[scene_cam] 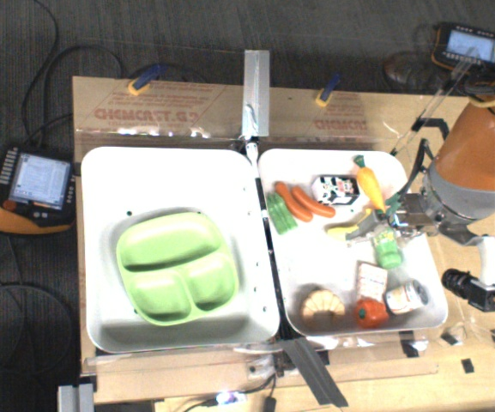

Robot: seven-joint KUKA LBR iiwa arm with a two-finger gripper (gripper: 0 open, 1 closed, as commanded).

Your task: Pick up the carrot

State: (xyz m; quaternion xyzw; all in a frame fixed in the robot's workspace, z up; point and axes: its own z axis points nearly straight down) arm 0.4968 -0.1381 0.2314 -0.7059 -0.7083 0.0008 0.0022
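Observation:
The carrot [368,184] is orange with a green top and lies near the far right corner of the right bin [292,269], pointing toward the bin's middle. My gripper [374,224] reaches in from the right and hovers just in front of the carrot's tip, above a small yellow piece [343,228] and a green bottle [388,252]. The carrot lies apart from the gripper, on the bin floor.
Beside the carrot is a black-and-white box [335,189], then two sausages [304,202] and a green vegetable [281,214]. Bread [322,303], a tomato [370,312], a carton [371,279] and a can [404,297] line the near edge. The left bin [101,187] holds a green divided plate [178,264].

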